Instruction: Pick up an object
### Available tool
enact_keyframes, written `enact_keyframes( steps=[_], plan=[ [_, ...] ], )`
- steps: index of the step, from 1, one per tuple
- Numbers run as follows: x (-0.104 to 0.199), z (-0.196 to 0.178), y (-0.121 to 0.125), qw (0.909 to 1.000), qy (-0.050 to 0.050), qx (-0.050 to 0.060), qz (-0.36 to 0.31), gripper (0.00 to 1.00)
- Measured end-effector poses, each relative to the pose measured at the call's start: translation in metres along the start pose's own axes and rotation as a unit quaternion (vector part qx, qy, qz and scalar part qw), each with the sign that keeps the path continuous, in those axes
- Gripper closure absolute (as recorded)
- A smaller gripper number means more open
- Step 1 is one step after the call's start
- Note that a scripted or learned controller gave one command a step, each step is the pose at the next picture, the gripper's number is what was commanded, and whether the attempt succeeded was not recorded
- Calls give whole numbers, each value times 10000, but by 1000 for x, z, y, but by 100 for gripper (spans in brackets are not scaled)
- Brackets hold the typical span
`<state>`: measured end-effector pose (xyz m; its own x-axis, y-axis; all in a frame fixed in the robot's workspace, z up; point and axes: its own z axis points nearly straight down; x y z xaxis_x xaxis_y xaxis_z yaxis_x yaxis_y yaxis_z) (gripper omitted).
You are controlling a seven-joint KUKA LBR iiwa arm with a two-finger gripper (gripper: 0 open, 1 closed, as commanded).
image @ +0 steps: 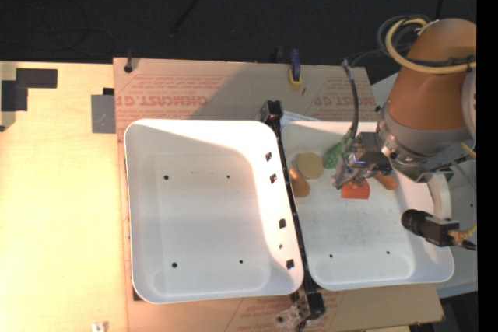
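Fingers of the gripper (355,169) hang low inside the right bin (366,264), directly above a small red-orange block (355,190) that lies just below them on the bin floor. Whether the fingers are spread or closed cannot be told; the metal parts blur together, and nothing is visibly clamped between them. A green object (336,155) sits just to their left, partly masked by a cable, so its shape is unclear. Farther left lie a tan disc (310,165) and a brown rounded piece (299,184), near the bin's dividing wall. An orange scrap (387,183) shows just right of the fingers, half hidden by the wrist. Judged nearest, the block suits a straight descent.
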<state>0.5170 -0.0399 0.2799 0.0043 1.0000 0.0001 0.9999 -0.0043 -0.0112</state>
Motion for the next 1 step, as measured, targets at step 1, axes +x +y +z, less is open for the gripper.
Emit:
enact_keyframes(
  steps=[1],
  plan=[
    [-13, 46, -6, 10000, 3, -26, -18, 100]
  ],
)
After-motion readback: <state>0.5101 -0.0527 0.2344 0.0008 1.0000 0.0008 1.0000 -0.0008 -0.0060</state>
